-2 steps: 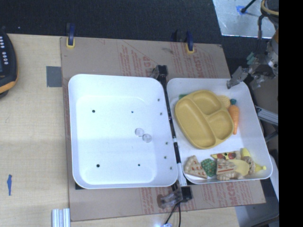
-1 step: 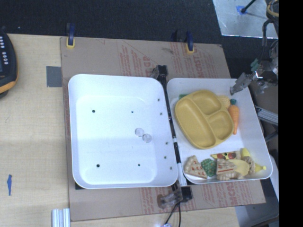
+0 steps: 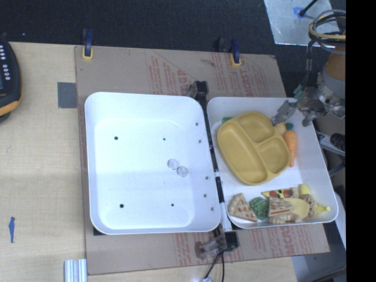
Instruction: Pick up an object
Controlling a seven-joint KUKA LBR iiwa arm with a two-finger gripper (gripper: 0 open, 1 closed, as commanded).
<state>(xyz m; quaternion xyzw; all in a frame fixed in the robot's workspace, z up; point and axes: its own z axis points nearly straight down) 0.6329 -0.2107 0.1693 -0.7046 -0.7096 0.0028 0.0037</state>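
We see the left bin (image 3: 147, 160) with two small clear beads (image 3: 177, 167), the right bin (image 3: 311, 157) with a yellow plate (image 3: 252, 148), a carrot (image 3: 291, 147) and toy food (image 3: 276, 206), and the gripper (image 3: 292, 115) spread open above the plate's far corner, grasping nothing.

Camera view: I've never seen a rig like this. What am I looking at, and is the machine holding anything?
One fixed camera looks down at a slant on a bench with two shallow white bins. The left bin has two small clear bits near its middle. The right bin holds a yellow tray, a carrot beside it, and a pile of toy food at the near end. The grey machine at right is a robot arm; its gripper hangs over the right bin's far corner, near the tray. Nothing shows between its fingers.
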